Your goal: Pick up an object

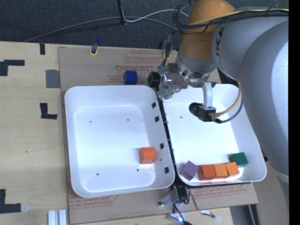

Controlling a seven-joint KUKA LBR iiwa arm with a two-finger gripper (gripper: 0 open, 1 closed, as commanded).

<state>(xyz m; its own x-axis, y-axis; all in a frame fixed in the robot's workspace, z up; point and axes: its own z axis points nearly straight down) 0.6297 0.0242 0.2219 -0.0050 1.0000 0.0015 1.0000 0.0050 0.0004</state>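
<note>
Item: orange cube (147,154), at 5 o'clock in the left bin (75,102). Judged light, rigid, smooth-faced; best taken across two opposite flat sides. Gripper (167,86) is seen at the bins' 12 o'clock divide; finger state cannot be told.

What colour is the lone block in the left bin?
Orange; the block shows clearly in the camera view, near the left bin's right wall.

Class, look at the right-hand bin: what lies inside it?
Along the right bin's near wall: a purple block, orange blocks, a green block. The arm covers its far corner.
</note>
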